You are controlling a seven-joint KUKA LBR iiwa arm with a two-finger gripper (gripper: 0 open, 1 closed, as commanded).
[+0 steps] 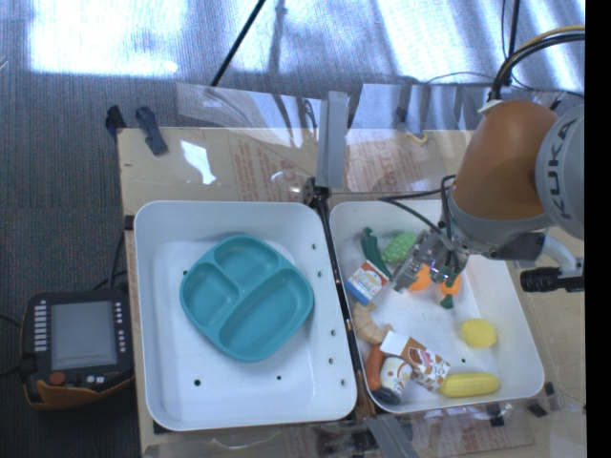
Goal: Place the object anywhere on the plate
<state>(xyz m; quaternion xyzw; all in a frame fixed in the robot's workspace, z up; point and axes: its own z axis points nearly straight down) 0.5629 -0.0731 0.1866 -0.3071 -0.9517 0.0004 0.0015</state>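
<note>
While the plate (246,297) sits bare in the left bin (153,256), the task is not begun; no toy is lifted. To the plate's right, the gripper (430,270) hangs over an orange toy (425,280); claw state cannot be told

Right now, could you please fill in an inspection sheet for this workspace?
Surface: wooden bench bearing two white bins, left bin and right bin, side by side.
Job's things: teal divided plate in the left bin, nothing on it.
Clutter: right bin holds toy food: yellow lemon, corn cob, small carton, green piece, orange piece.
Hand: the hand is over the right bin, above the orange piece; finger state unclear.
Cables: black cables loop above the arm.
Surroundings: teach pendant on the floor at left; tripod legs behind.
</note>
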